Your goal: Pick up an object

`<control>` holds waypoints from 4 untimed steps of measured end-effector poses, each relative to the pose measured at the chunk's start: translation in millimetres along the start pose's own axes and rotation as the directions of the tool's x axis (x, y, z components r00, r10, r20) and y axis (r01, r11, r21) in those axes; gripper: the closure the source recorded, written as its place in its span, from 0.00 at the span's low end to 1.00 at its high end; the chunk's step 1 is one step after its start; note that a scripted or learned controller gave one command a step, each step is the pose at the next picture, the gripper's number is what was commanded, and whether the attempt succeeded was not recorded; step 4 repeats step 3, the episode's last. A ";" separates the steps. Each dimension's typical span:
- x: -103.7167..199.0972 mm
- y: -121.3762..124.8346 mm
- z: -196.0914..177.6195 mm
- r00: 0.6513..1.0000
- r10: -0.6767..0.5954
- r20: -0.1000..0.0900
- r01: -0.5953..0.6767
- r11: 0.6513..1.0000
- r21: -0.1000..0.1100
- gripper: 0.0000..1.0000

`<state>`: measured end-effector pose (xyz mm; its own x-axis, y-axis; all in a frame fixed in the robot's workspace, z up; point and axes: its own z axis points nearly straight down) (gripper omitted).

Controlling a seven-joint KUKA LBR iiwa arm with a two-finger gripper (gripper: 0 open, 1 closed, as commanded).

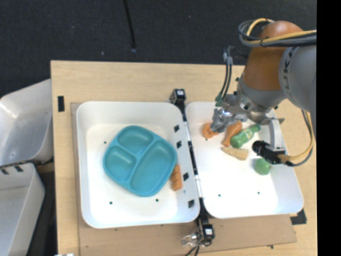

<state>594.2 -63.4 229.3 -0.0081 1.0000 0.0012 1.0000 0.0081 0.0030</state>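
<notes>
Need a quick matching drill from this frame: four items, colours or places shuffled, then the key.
Things:
1. divided plate
2. bottle
3. round piece
4. carrot-like piece

Descriptions:
A. orange, beside the plate in the left bin
B. blue, middle of the left bin
C. green, lying tilted below the arm's wrist, right bin
D. green, nearest the right bin's right wall

Pairs: 1-B, 2-C, 3-D, 4-A

Blue divided plate (139,160) in left bin (96,207)
</notes>
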 end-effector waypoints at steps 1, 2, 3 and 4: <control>51.6 12.4 6.7 1.000 0.001 0.001 -0.001 1.000 0.002 1.00; 99.3 25.0 7.7 1.000 0.001 0.000 -0.001 1.000 0.001 1.00; 148.7 22.9 2.1 1.000 0.001 -0.001 -0.001 1.000 0.002 1.00; 148.7 22.9 2.1 1.000 0.001 -0.001 -0.001 1.000 0.002 1.00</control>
